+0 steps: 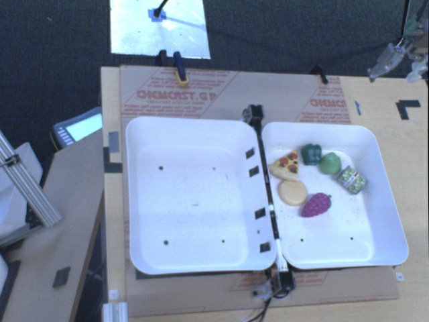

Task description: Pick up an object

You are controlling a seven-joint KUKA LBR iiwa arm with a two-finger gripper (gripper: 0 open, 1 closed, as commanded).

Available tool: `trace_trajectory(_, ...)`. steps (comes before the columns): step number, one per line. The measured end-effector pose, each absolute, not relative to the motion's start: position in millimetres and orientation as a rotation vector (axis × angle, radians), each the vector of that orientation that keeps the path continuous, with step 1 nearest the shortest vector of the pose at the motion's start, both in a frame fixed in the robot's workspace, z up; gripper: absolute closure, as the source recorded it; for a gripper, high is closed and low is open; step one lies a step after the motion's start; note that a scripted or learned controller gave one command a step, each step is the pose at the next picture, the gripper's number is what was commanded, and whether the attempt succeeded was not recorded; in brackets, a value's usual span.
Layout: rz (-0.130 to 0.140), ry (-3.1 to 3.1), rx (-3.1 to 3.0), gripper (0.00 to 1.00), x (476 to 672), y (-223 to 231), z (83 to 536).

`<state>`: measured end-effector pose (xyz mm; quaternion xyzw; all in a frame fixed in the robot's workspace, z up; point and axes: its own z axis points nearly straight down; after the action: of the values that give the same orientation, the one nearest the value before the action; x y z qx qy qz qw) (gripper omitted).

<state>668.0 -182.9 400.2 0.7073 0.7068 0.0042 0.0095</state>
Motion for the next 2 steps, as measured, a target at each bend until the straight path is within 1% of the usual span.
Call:
trace_trajectory(1,0.004,2.223,2.208,1.00,667.7,-179.9,402.1)
trace_trajectory(2,0.015,2.228,2.201,1.00,669.1,-102.9,508.0)
